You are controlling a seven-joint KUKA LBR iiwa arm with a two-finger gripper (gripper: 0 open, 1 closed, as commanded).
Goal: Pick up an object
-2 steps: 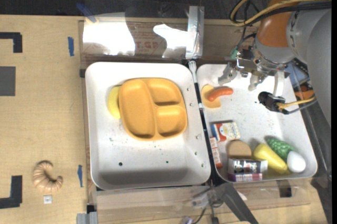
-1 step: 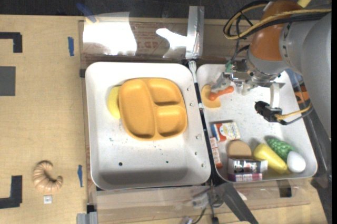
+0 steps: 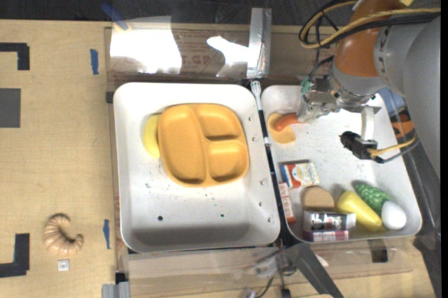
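Nearest in the right bin [image 3: 409, 181], along its front wall, lie a labelled can [image 3: 327, 222], its print too small to read, a yellow corn cob [image 3: 360, 208] and a small printed carton [image 3: 299, 173]. Mid-floor behind them is bare. Farther back, by the bin's left wall, the gripper [image 3: 313, 110] stands just beside an orange carrot [image 3: 283, 122]; grip unclear.

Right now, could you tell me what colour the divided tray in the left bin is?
The divided tray is yellow-orange, seen clearly in the camera view.
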